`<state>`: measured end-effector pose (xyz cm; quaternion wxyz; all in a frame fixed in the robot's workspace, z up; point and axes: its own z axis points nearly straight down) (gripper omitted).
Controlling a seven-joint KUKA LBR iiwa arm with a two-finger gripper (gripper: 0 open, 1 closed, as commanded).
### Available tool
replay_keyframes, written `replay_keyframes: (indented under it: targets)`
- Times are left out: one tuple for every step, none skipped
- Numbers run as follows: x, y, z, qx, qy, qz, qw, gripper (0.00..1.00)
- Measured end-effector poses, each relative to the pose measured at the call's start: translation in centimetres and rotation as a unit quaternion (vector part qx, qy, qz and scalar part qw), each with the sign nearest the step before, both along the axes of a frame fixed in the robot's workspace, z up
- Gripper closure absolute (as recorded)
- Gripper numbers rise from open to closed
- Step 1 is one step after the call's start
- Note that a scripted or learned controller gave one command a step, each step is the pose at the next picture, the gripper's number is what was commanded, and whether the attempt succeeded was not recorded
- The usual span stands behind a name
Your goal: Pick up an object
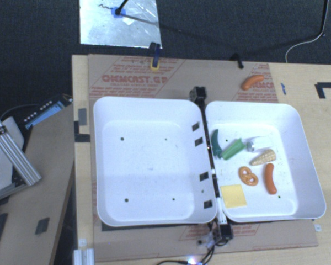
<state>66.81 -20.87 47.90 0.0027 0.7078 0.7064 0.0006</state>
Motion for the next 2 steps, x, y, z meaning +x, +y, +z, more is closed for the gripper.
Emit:
replay_keyframes:
  targets:
    - [0.0,7.6,-13.4,0.0043,0.008,0.006,0.9999,1.0]
    - [-4.7,10.1,-25.8,0.0033,0.009,0.002,1.0,1.0]
